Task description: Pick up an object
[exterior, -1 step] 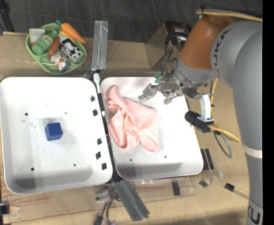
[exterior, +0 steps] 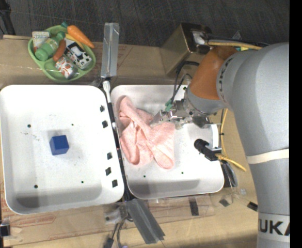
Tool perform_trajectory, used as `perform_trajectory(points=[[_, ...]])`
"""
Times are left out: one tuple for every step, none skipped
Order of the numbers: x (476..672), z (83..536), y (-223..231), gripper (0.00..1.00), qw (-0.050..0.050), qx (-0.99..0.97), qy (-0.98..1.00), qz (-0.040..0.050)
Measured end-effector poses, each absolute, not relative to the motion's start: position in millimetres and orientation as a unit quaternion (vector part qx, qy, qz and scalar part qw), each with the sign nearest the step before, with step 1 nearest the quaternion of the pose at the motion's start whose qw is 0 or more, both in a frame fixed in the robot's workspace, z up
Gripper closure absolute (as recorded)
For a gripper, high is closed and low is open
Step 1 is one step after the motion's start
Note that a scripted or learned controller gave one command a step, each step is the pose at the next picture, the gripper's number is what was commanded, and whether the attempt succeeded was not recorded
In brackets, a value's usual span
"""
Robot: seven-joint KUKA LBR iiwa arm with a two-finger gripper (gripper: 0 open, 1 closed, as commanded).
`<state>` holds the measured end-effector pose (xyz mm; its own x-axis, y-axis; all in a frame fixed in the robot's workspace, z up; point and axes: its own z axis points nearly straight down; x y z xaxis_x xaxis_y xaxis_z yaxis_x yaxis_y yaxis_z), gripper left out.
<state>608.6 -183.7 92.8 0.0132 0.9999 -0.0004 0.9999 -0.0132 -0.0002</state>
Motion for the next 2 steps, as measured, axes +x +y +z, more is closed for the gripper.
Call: perform_trajectory(points=[[606.6, 91.7, -170.0, 0.00, -0.002, 0.718, 0.696, -0.0017], [606.8, 101.5, -169.4, 1.00, -0.004, 0.717, 0.697, -0.0018]])
